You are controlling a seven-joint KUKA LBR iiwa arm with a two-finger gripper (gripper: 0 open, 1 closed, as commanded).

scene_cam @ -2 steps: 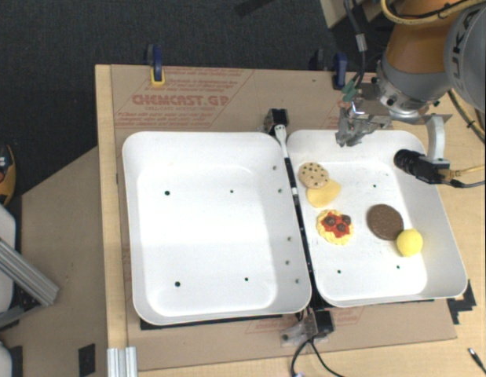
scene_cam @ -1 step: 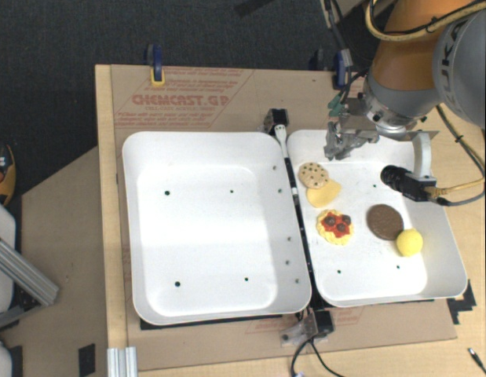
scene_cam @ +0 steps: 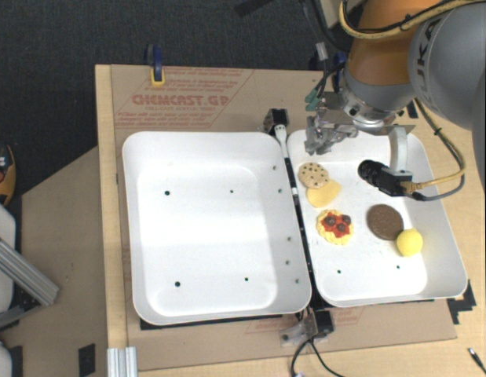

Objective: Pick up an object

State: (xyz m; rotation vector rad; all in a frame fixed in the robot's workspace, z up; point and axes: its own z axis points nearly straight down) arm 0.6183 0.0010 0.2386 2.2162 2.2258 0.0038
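Observation:
My gripper (scene_cam: 321, 142) hangs over the far left corner of the right bin (scene_cam: 431, 285), just above and behind a tan chocolate-chip cookie (scene_cam: 312, 174). Nothing shows between its fingers. Touching that cookie on its near right is a plain yellow round piece (scene_cam: 323, 194). Nearer the front lies a yellow tart with red topping (scene_cam: 335, 227). To its right sit a dark brown round cookie (scene_cam: 384, 221) and a small yellow ball (scene_cam: 409, 243).
The left bin (scene_cam: 148, 234) lies beside the right one, their rims meeting along a black strip with clamps at both ends. Both rest on a brown cardboard sheet (scene_cam: 188, 96). A blue clamp (scene_cam: 155, 64) stands at the sheet's far edge.

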